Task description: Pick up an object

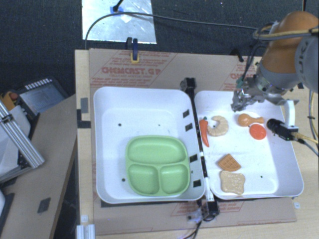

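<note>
**Item 1. Gripper** (241,105): found upper right of frame, pointed down over the upper part of the rt bin (281,171). Whether it is apart or together cannot be told at this angle. No object is seen held.

**Item 2. Pick candidates**, all in the rt bin:
- Drumstick (249,119) is placed just below and rt of the gripper, and is the nearest piece.
- Tomato slice (257,132) is set at the drumstick's lower rt; touching or just apart cannot be told.
- Croissant (218,126) is placed below and left of the gripper.
- Carrot (203,132) is laid lengthwise along the bin's left wall, just beside the croissant.
- Waffle piece (229,162) is placed lower centre.
- Toast slice (233,182) is set directly under the waffle piece, near the bottom rim.

**Item 3. Open room:** bare white floor is seen along the rt half and lower rt corner of the rt bin, and in a strip under the top rim. The carrot is hemmed in by the left wall.

**Item 4. Left bin** (99,133): a green divided plate (158,165) is held in the lower half. The upper half is bare floor.

**Item 5. Surroundings:**
- A black clip (188,83) is fixed at the top, between the bins.
- A cardboard sheet (149,66) is laid under both bins.
- A yellow clamp (134,51) is fixed at the sheet's top edge.
- A foil sheet (117,14) is seen at upper left.
- An alum. rail (20,141) is seen at far left.
</note>
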You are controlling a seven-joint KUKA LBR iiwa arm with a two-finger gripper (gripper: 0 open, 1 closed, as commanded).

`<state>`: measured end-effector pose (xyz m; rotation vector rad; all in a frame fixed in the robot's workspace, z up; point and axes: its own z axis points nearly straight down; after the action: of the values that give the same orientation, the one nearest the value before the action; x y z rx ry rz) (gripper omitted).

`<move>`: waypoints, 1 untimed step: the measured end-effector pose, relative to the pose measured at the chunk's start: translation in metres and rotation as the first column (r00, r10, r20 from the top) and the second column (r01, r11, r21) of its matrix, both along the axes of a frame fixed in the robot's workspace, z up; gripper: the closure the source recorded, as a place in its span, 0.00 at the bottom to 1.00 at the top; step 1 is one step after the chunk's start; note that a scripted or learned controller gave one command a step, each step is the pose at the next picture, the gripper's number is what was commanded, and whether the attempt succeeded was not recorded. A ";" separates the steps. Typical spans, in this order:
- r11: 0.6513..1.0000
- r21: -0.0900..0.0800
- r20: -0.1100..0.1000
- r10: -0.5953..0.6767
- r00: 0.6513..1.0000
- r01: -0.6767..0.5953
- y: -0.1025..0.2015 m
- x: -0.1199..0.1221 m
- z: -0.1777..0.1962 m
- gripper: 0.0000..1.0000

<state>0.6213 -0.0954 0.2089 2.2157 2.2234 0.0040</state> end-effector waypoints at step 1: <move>1.000 0.002 -0.003 0.005 1.000 -0.005 0.052 -0.018 -0.006 1.00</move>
<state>0.6036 -0.0433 0.2027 2.2129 2.2313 0.0018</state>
